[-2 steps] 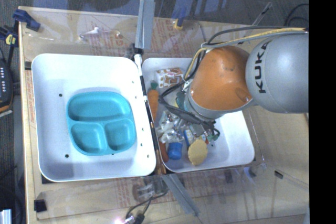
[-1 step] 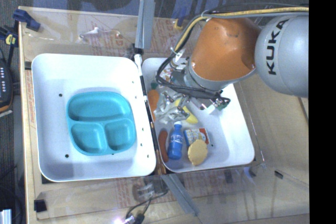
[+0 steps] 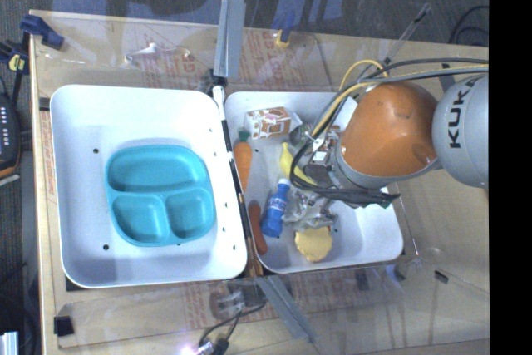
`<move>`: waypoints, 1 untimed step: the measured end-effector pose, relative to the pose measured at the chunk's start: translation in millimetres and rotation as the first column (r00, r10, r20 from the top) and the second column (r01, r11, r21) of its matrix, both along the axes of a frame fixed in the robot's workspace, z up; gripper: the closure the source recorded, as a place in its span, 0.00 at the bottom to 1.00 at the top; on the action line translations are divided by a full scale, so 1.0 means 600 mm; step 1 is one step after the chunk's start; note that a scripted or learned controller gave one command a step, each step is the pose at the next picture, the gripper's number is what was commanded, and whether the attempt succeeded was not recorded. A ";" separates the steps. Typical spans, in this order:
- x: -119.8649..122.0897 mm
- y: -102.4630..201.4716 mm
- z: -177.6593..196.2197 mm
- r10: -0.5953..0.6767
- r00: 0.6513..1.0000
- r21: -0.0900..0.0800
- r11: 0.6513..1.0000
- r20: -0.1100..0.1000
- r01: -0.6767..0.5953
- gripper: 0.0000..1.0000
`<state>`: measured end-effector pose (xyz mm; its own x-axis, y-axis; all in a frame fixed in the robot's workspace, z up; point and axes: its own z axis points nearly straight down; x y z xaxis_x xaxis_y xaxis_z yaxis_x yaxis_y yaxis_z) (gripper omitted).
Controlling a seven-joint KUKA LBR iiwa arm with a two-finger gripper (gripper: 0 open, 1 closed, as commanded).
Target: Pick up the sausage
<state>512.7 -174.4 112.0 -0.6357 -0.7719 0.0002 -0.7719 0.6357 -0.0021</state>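
The sausage is a small reddish-brown link lying along the left wall of the right bin, near its front corner. My gripper hangs low over the middle front of that bin, under the arm's orange band. It is to the right of the sausage, with a blue bottle lying between them. Nothing of the sausage is in the gripper.
An orange carrot lies just behind the sausage. A small carton and a yellow piece sit at the back, and a pale yellow round item just below the gripper. The left bin holds a teal divided tray.
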 end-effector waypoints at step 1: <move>0.014 0.055 0.115 0.426 0.905 0.001 0.905 0.000 -0.426 1.00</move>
<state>521.2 -141.3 181.3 -0.2459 -0.9693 -0.0005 -0.9693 0.2459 -0.0011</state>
